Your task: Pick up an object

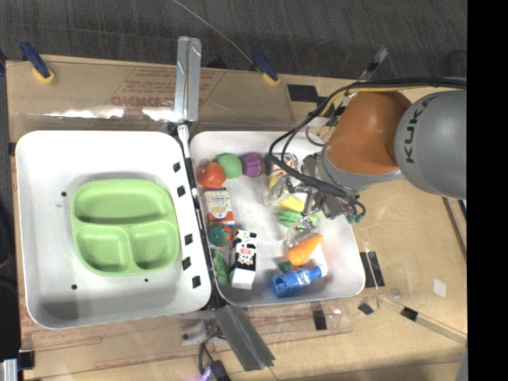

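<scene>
The gripper (305, 213) of a grey KUKA arm (429, 145) hangs low over the right-hand bin (343, 280) at centre right of the frame, its wrist and cabling masking the tip, so whether it is parted, closed or clamped on anything cannot be told. It sits directly above a yellow toy (291, 204), with an orange carrot-shaped piece (305, 249) just below it and a blue bottle-like item (298, 280) nearer the bin's lower edge; any of these looks a likely target, judging by the tool's position. Farther left in the same bin lie a cow-patterned carton (244, 258), a small printed carton (219, 206), a red ball-shaped toy (211, 175), a green lump (230, 164) and a purple piece (252, 164), crowded along the dividing wall. The left-hand bin (40, 213) holds a green compartment tray (125, 226), apparently set there as a destination. Both bins rest on brown card clamped at the bench's upper edge, presumably to keep them from sliding.
</scene>
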`<state>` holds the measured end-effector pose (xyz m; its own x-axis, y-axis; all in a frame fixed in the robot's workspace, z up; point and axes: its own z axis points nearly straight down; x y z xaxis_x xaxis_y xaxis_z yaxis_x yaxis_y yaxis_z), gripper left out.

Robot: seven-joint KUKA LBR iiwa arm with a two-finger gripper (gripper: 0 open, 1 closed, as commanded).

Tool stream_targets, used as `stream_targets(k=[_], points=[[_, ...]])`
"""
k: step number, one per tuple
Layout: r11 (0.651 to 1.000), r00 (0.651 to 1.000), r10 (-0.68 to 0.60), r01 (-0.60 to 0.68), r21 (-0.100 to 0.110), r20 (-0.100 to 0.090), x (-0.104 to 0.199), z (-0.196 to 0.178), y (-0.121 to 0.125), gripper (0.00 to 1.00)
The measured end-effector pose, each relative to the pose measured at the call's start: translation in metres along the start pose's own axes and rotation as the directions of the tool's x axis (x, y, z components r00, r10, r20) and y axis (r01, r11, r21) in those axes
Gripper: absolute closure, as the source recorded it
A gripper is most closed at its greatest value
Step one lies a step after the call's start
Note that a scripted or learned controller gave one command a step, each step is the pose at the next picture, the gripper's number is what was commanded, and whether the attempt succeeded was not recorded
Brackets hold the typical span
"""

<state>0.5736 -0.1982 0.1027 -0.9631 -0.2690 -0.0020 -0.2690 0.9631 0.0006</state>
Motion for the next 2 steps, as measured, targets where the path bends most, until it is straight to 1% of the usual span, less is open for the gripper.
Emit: stream_targets(k=[1, 2], points=[[0.999, 0.999, 0.047, -0.047, 0.003, 0.003, -0.0062, 0.0093, -0.0126, 0.0], [0.998, 0.998, 0.056, -0.056, 0.003, 0.005, -0.0076, 0.009, -0.0133, 0.0]])
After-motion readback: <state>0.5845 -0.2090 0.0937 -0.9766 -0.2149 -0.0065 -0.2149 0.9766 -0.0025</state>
